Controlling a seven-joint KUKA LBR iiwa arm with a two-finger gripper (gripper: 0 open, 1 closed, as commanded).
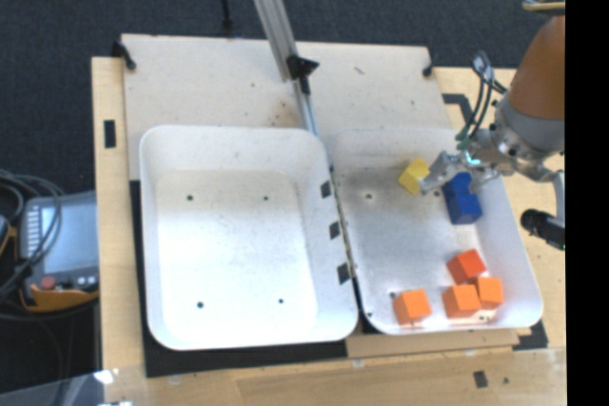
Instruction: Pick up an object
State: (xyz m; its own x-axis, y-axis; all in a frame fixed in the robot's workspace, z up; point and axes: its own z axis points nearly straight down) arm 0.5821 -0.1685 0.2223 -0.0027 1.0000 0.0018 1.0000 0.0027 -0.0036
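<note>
1. Table: pale wooden bench top carrying two shallow white plastic bins side by side, close together at their inner rims.
2. Near corner of the right bin: four orange plastic cubes. One sits apart toward the bin's middle front; three cluster together against the outer front corner, touching or nearly touching one another.
3. Left bin: white floor, speckled, with a few small dark holes.
4. Mid right bin: dark blue plastic block, its long axis running roughly front to back. It lies directly below and just in front of the claw, touching it or nearly so.
5. Claw: metal two-finger tool on the grey arm entering from the right. Whether it is spread or closed I cannot tell, nor whether the blue block is gripped.
6. Small yellow plastic cube: just left of the claw, tilted.
7. Judgement: the blue block is the nearest candidate. Open floor lies to its left; the bin's right wall stands close beside it, limiting room there.
</note>
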